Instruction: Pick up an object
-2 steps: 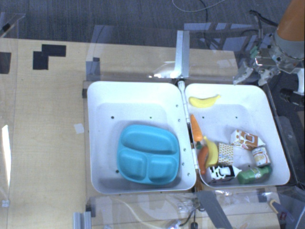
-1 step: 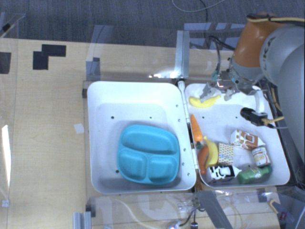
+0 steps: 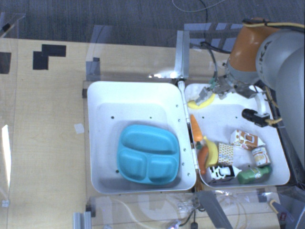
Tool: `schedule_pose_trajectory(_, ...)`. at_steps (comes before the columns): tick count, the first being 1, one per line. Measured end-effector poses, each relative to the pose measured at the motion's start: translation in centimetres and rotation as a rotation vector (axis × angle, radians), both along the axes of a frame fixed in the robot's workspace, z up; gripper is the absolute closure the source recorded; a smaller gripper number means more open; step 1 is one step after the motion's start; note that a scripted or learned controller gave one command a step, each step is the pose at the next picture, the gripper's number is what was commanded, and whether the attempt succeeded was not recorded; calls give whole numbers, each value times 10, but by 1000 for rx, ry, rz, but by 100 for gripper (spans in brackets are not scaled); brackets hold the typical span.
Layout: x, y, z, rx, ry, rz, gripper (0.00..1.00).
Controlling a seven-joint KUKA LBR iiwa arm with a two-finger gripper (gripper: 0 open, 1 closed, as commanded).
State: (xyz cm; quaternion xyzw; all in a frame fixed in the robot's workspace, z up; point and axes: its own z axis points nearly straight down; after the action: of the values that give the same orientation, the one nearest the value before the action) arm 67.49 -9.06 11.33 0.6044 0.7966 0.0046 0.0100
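Observation:
The right bin (image 3: 224, 116) holds several small items. My gripper (image 3: 208, 95) is low over that bin's far left corner, right above a curved yellow piece (image 3: 197, 104) that lies against the bin wall. An orange carrot (image 3: 195, 127) runs along the left wall just in front of it. Nearer the front lie a yellow banana (image 3: 212, 151), an orange piece (image 3: 203, 157), a patterned packet (image 3: 226, 152), a brown and white box (image 3: 244, 139), a small can (image 3: 260, 156), a black and white carton (image 3: 221, 172) and a green item (image 3: 252, 174).
In the left bin (image 3: 102, 137) a blue divided plate (image 3: 148, 154) lies toward the front. A metal post (image 3: 182, 54) stands behind the divider between the bins. The arm's grey body and orange band (image 3: 245, 46) hang over the right bin's far right.

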Motion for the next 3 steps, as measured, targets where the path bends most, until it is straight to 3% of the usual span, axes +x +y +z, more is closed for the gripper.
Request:
schedule_pose_trajectory(1,3,0,-8,9,-4,-123,0)
schedule_pose_trajectory(2,8,-3,13,6,-22,-124,100)
schedule_pose_trajectory(3,-4,83,75,7,13,-107,100)
